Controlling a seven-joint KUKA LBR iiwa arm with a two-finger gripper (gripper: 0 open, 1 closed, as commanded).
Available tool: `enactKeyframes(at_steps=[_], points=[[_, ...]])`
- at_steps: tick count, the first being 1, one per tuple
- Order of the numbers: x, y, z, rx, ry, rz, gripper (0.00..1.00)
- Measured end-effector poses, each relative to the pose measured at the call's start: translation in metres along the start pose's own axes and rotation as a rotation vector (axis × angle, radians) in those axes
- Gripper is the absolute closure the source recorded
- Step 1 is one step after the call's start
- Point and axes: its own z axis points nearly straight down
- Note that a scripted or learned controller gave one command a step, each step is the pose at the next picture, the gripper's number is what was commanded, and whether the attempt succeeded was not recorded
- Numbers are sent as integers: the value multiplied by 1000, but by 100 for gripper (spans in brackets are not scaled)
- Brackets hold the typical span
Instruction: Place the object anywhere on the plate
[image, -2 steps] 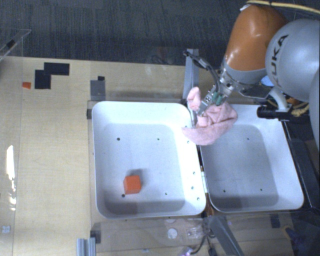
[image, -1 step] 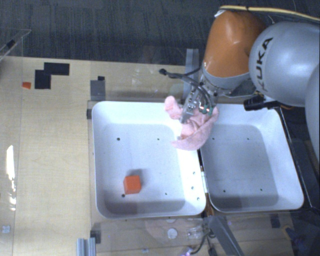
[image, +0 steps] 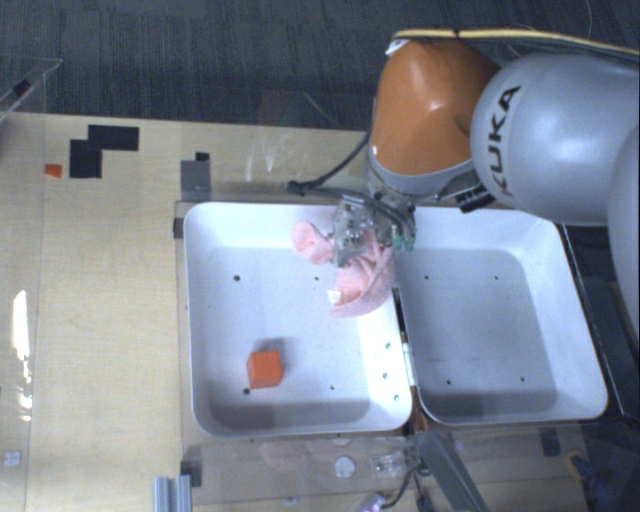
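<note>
At two o'clock of the left bin (image: 196, 300), poised with gripper (image: 372, 238) low over the crumpled pink object (image: 365, 290), likely for lifting, closure impossible to tell, leaving orange block (image: 265, 369) at seven o'clock.

A pale wooden bench (image: 100, 330) filled the left and lower parts of the camera view, with a dark grey carpeted floor (image: 200, 50) running beyond its far edge. Black rectangular patches (image: 98, 148) and a small orange marker (image: 52, 171) lay near the bench's far left corner. A clear plastic panel (image: 25, 85) stood at that corner. Bright light reflected as a streak (image: 19, 320) along the bench's left edge. Small grey metal brackets (image: 196, 175) sat on the bench.
</note>
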Motion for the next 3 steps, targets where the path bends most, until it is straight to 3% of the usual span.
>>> enactKeyframes(at_steps=[2,3], points=[[38,99,-15,-1,0,-4,100],[38,99,-16,-1,-1,-4,0]])
